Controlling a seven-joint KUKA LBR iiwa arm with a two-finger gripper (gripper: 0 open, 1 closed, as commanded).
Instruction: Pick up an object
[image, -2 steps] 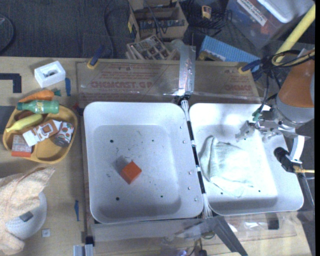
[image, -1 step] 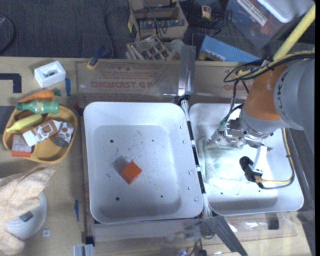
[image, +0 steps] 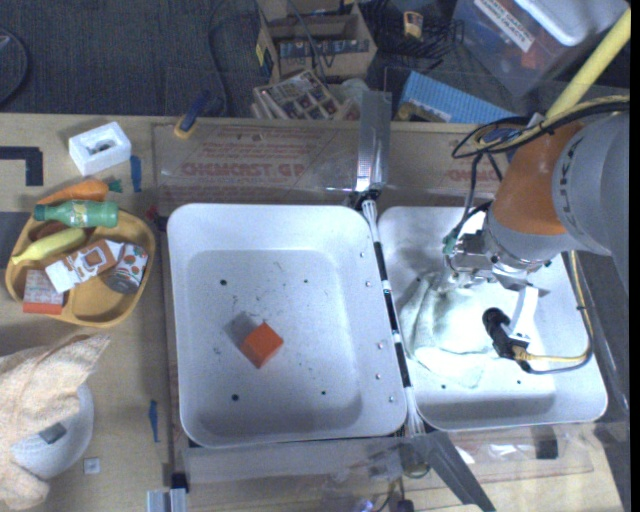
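Observation:
An orange block lies in the left bin, a little left of its middle, with a grey shadowed side facing up-left. A crumpled whitish cloth spreads over the floor of the right bin. My gripper hangs low over the right bin, pointing down at the cloth's upper edge, beneath the orange band of the arm. Whether it touches the cloth cannot be seen.
A black cable with a yellow lead dangles from the wrist over the right bin. A yellow bowl of toy food, a small white box and a beige cloth sit left of the bins.

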